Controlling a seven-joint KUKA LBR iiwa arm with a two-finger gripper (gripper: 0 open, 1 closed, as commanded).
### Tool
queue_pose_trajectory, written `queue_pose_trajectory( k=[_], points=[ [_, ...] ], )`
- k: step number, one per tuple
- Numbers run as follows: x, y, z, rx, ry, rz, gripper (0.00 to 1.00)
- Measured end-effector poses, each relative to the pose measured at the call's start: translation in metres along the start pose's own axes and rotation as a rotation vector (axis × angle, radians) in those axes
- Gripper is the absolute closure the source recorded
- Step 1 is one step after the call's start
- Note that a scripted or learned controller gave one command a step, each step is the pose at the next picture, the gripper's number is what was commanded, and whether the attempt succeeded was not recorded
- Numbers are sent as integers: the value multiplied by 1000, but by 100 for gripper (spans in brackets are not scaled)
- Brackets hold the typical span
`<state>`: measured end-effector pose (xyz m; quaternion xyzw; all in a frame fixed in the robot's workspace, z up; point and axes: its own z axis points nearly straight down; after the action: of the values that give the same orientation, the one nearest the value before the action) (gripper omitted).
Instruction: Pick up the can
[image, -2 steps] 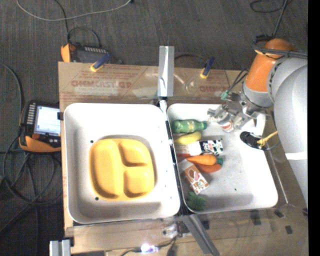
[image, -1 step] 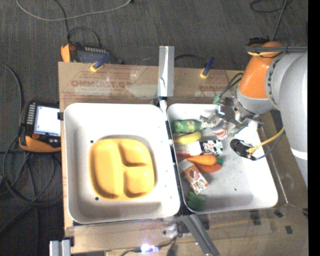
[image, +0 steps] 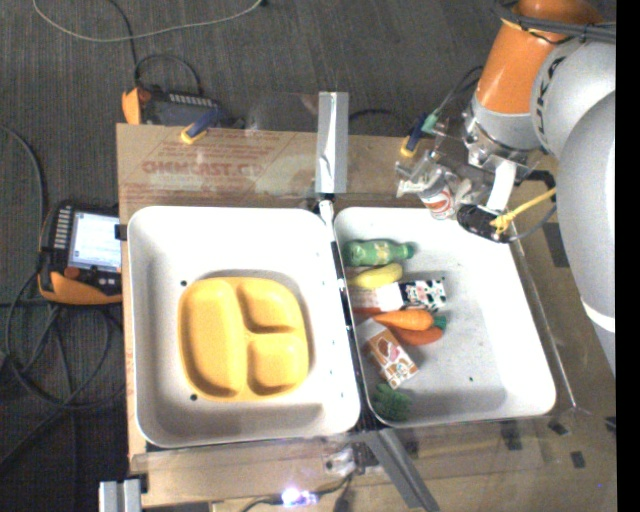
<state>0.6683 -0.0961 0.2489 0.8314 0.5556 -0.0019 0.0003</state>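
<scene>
A small white and red can (image: 437, 203) hangs above the far rim of the right bin (image: 500, 380). It sits between the fingers of my gripper (image: 441, 195), which is shut on it. The grey arm with its orange band (image: 515, 70) comes down from the upper right. The top of the can is hidden by the gripper body.
Along the right bin's left side lie a green bottle (image: 378, 251), a banana (image: 375, 275), a cow-patterned carton (image: 425, 292), a carrot (image: 405, 320), a small box (image: 392, 360) and broccoli (image: 393, 402). The left bin (image: 145, 300) holds a yellow compartment tray (image: 245, 335).
</scene>
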Motion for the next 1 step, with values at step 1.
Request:
queue_pose_trajectory(
  k=[1],
  points=[
    [22,-16,41,4,1,270,100]
  ],
)
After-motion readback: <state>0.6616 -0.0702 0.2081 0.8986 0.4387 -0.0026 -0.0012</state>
